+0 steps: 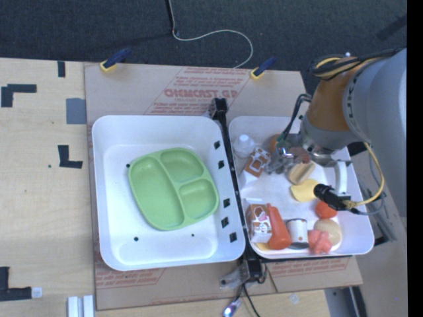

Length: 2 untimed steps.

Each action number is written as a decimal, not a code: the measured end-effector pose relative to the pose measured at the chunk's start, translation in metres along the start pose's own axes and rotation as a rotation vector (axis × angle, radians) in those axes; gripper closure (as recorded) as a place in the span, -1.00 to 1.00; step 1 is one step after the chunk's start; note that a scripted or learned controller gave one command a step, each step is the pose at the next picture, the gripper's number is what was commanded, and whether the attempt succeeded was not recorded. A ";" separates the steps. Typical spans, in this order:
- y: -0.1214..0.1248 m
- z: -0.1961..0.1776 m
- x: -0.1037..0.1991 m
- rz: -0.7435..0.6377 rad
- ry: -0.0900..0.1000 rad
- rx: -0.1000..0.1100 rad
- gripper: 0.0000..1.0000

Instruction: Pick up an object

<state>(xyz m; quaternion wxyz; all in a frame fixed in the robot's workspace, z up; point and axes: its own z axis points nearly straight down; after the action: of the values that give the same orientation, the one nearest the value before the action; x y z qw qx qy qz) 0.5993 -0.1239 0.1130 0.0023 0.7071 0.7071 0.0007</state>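
Observation:
The right bin (357, 243) holds a heap of small toy foods. Among them are a yellow piece (304, 191), a tan wedge (301, 172), a red tomato-like piece (325, 210), an orange-red carrot shape (277, 233), a brown and white packet (260, 220) and a small clear bottle (244, 142). My gripper (283, 156) is down in the far part of this bin, beside a brown packet (256, 163) and just left of the tan wedge. The wrist hides its fingertips.
The left bin (112, 177) holds a green divided plate (174, 187). A black divider (228, 170) runs between the bins. The grey arm with its orange band (334, 104) covers the right bin's far right corner. A white cable (211, 35) loops behind the bins.

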 end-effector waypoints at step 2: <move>-0.022 -0.110 0.143 -0.008 0.005 0.003 1.00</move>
<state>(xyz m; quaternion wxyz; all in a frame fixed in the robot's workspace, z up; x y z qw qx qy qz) 0.5768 0.0192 0.2223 -0.0006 0.7042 0.7100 0.0014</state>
